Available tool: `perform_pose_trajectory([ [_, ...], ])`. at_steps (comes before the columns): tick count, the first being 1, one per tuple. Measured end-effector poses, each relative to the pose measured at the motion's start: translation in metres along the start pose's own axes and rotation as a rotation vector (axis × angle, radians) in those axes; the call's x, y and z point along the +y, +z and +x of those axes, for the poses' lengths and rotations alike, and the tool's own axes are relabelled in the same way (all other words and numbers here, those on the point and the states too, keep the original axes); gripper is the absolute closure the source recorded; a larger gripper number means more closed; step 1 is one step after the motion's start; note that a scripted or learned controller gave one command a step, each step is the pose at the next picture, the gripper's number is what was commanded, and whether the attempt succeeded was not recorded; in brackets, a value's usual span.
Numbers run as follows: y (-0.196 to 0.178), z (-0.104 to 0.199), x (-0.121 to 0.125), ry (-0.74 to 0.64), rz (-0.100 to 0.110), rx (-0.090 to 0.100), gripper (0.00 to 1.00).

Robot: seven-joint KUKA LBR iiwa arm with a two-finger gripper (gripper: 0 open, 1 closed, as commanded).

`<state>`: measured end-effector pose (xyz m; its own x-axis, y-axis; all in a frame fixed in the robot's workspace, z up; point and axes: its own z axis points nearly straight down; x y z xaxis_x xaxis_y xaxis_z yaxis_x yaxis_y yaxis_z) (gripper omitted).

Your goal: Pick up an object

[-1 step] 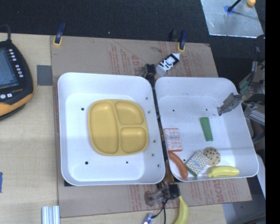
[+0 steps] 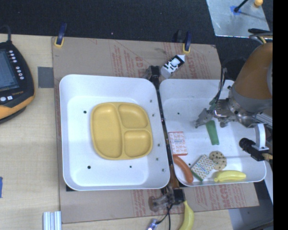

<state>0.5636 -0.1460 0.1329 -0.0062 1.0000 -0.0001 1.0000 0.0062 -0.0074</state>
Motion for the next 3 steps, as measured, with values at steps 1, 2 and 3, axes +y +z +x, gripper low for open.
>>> perform_pose_trajectory([
  [1,0.041,-0.039,0.003,0.001,-0.001,0.0,0.0],
  [2,0.031,-0.041,0.003,-0.002,0.002,-0.002,1.0],
  [3,0.04,0.051,0.017,-0.002,-0.003,0.0,1.0],
])
